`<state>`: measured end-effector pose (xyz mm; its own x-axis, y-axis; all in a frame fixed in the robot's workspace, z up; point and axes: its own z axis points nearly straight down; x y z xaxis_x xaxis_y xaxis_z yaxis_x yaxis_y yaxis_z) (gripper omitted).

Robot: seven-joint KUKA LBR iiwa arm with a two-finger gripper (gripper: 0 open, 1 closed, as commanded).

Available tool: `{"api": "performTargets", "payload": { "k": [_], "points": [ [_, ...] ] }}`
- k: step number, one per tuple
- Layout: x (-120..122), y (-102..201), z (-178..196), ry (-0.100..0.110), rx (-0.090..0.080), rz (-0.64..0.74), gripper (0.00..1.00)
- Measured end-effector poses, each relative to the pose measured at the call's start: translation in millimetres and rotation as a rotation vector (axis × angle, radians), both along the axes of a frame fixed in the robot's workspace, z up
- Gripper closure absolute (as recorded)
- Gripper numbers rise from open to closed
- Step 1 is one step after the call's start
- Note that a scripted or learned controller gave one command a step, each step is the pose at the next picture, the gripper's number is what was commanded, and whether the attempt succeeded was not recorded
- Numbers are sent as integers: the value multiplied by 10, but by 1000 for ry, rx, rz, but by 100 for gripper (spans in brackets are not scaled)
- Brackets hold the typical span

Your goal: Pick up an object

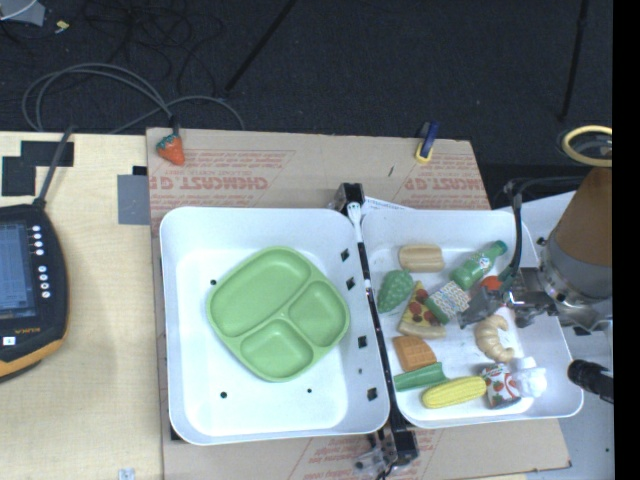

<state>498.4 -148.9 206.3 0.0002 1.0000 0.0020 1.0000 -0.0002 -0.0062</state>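
Note:
The right bin (560,408) holds several toy foods: a tan bun (421,258), a green bottle (478,265), a green leafy piece (395,290), a pizza slice (422,314), a croissant (492,340), an orange cracker (413,351), a green pod (418,376), a corn cob (453,392) and a red-and-white packet (505,386). My gripper (492,300) reaches in from the right and sits low over the bin's right half, between the bottle and the croissant. A small red piece (490,283) lies right beside it. I see nothing clearly held.
The left bin (190,388) carries a green divided plate (278,313). A black bar (365,308) separates the bins. A teach pendant (25,288) rests on the wooden bench at far left. Orange (172,150) and blue (427,140) clamps pin the cardboard behind.

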Motion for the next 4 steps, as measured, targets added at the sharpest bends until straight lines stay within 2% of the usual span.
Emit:
{"api": "performTargets", "payload": {
  "k": [1, 2, 3, 4],
  "points": [
    [-244, -663, -1246, 0, 1, -4, 0],
    [-224, -667, -1092, -3, 0, -6, 100],
    [332, -648, -1191, -3, 0, 1, 100],
    [842, 156, -1190, -7, -1, 8, 100]
  ]
}}
